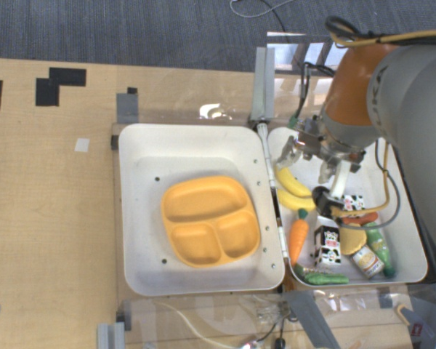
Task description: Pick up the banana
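The gripper (pixel 310 166) hangs with its two fingers spread apart, one finger right at the banana's upper tip, the other off to the banana's right. The banana (pixel 291 183) lies flat on the floor of the right bin (pixel 409 231), curved, hard up against that bin's left wall, and it is not between the fingers. Behind the gripper, up and to the right of the banana, rises the grey arm (pixel 410 93) with its orange band. Just below the banana sits a carrot (pixel 298 240), tip pointing down, along the same wall. To the lower right of the banana stands a cow-print carton (pixel 328 246), and further below that a green pod (pixel 325 277) lies along the bin's near edge. Right of the banana there is a huddle of small toy foods, too crowded to tell apart. Left of the banana, across the divider, the left bin (pixel 142 195) holds a yellow divided plate (pixel 207 220), well apart from the banana.
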Tool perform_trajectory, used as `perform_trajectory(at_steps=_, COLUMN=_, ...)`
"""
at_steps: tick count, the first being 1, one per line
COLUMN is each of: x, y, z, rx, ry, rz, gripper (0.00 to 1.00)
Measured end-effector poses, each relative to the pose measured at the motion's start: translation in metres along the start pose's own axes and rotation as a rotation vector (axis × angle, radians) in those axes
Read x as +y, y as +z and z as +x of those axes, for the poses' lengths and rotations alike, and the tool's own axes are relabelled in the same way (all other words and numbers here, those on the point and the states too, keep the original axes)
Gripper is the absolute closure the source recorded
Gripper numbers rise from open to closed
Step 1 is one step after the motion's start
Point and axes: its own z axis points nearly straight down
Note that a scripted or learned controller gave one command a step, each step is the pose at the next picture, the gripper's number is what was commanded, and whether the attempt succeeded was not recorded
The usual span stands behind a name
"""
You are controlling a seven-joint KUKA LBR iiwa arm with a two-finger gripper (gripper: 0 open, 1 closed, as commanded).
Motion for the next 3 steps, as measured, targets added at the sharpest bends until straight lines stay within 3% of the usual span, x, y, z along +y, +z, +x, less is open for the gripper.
perform_trajectory(at_steps=1, x=0.010, y=0.096, z=-0.086, rx=-0.001, ry=-0.193, rz=-0.009, gripper=0.00)
perform_trajectory(at_steps=2, x=0.026, y=0.096, z=-0.066, rx=-0.002, ry=-0.323, rz=-0.009, gripper=0.00)
perform_trajectory(at_steps=3, x=0.028, y=0.083, z=-0.063, rx=0.003, ry=-0.325, rz=-0.015, gripper=1.00)
